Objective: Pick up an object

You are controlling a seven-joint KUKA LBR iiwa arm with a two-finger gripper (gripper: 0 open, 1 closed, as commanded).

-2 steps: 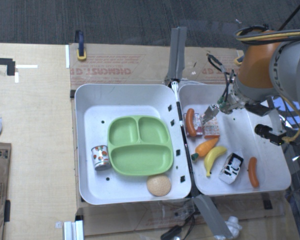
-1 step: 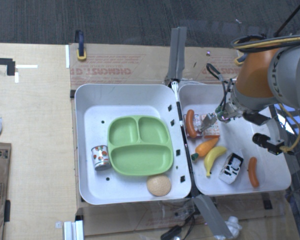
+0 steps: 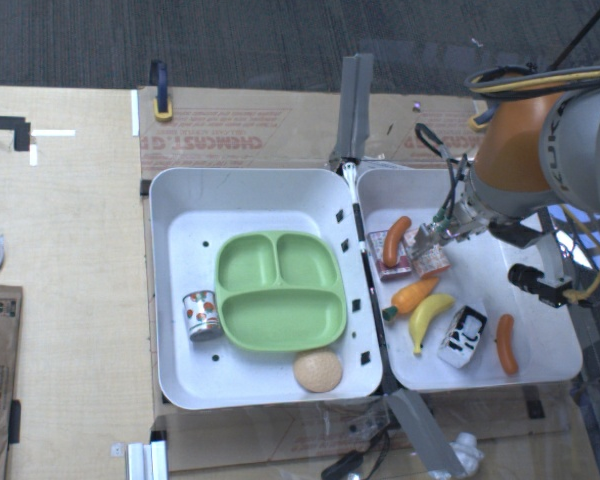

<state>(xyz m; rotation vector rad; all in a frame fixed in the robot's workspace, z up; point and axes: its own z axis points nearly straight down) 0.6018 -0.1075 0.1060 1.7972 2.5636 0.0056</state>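
gripper (image 3: 432, 236) low in the right bin (image 3: 545, 368), jaw state unclear from this angle.
the tip of the tool sits just above a pinkish packet (image 3: 423, 260) near the right bin's left wall, and i cannot tell how far the jaws are parted or whether anything is caught between them. beside the packet lies a red-orange sausage (image 3: 395, 241), tilted; below it a carrot (image 3: 415, 293), then a banana (image 3: 427, 318), close together. a black-and-white item (image 3: 464, 336) lies right of the banana, and a second sausage (image 3: 505, 344) further right. the left bin (image 3: 170, 268) holds a green divided plate (image 3: 280, 290), a patterned cup (image 3: 200, 313) at its left edge and a tan round cookie (image 3: 318, 370) touching its lower rim.
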